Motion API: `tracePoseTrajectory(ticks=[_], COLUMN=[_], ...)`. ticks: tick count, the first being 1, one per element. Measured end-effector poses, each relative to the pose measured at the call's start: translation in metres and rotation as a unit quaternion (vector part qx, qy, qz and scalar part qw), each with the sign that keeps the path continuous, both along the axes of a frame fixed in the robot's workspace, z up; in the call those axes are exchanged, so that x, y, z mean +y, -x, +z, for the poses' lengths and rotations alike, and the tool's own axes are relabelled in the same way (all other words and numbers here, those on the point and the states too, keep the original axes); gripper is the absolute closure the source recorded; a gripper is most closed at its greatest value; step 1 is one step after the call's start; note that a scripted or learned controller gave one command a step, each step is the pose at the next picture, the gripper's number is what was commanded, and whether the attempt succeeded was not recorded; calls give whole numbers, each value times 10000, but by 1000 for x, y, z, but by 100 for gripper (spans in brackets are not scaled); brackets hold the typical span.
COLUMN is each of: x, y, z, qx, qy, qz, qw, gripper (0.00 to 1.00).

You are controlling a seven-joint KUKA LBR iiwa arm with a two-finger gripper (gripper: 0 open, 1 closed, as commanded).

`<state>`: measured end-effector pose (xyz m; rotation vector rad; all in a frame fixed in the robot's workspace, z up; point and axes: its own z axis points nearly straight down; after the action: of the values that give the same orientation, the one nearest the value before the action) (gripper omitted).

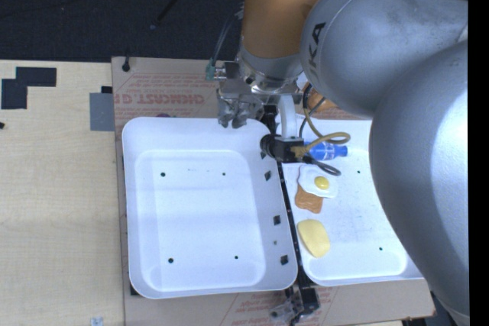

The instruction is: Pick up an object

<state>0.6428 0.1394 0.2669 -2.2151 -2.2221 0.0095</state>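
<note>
Step in hand looks like the approach, pre-grasp: nothing lifted yet. The hand hangs at upper centre of the frame, over the far rim of the frame-left bin, w/ the grey arm reaching in from the right. Can't tell from this angle if the hand is apart or together; no obj. seen in it. Candidates all lie in the frame-right bin, along its left side. A small blue bottle-like item lies near the top. Just below it a toy fried egg lies partly on a brown toast slice. Nearer the bottom is a yellow oval piece, apart from the rest. Pale surface runs off to the left. Next move, prob.: shift the hand right & down in the frame to above one item, then descend. Yellow oval seems the easiest pick, w/ clear room round it. Egg & toast overlap, so a grab there may catch both or neither.
</note>
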Motion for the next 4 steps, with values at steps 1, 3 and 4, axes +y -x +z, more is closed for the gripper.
tracePoseTrajectory(ticks=[1, 3, 4], x=[34, -48, -44], y=[-1, -1, -1], z=[32, 40, 42], qx=[-38, -28, -27], qy=[-15, -6, -6], qz=[-4, -22, -18], qw=[10000, 10000, 10000], gripper=[100, 100, 100])
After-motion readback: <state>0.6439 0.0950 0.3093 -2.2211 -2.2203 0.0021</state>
